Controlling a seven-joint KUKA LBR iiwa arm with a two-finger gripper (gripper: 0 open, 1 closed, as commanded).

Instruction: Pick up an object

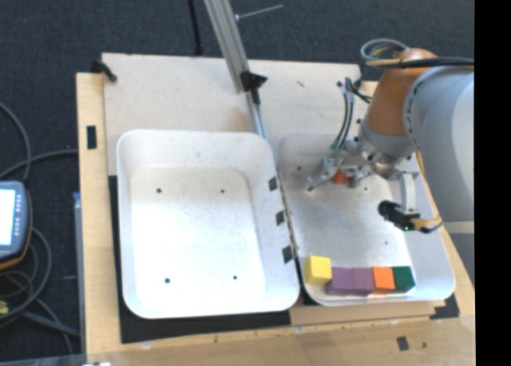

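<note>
Gripper (342,174) low in right bin (435,264), jaws' state unclear — blocks (361,278) sit far off at near wall; likely closes on nothing.

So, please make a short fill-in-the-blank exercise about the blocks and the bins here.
1. The yellow block lies in the ____ bin of the camera view.
2. Right of the purple block sits the ____ block.
3. The green block ends the row on its ____ side.

Missing words: right; orange; right

Yellow cube (319,268), purple block (352,280), orange cube (384,277), green cube (404,278): touching row, right bin's near wall.
</note>
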